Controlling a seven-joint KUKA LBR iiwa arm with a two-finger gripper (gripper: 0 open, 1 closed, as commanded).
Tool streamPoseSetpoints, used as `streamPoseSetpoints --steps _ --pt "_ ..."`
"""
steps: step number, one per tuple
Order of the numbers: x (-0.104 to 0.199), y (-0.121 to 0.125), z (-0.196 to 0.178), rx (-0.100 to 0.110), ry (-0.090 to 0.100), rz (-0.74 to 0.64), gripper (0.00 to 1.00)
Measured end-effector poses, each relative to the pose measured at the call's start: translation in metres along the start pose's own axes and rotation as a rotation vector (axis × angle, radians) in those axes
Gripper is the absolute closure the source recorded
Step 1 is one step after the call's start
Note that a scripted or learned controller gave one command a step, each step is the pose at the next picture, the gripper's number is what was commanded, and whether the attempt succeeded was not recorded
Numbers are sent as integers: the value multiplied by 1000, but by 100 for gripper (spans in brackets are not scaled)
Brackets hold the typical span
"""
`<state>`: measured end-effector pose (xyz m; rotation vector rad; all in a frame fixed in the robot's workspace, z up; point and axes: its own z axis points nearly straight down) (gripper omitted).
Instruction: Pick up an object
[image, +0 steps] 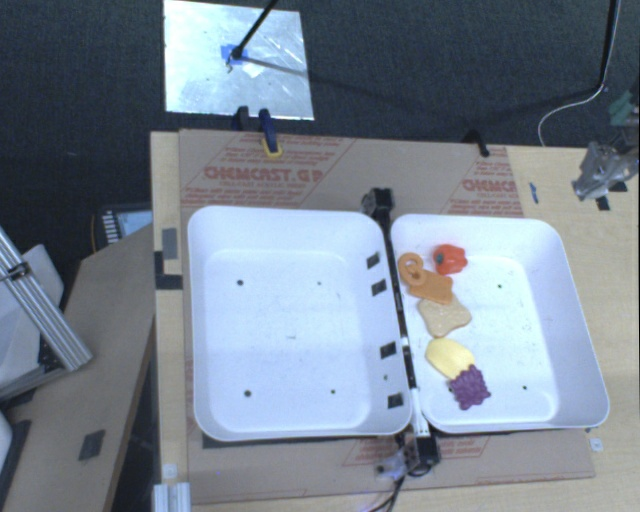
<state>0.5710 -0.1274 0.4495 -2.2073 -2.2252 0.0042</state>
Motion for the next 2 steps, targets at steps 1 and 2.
streamPoseSetpoints --steps 1,2 --pt "-23 -82 70 0 -1 11 100" --pt "65 -9 5 -19 -4 -5 100"
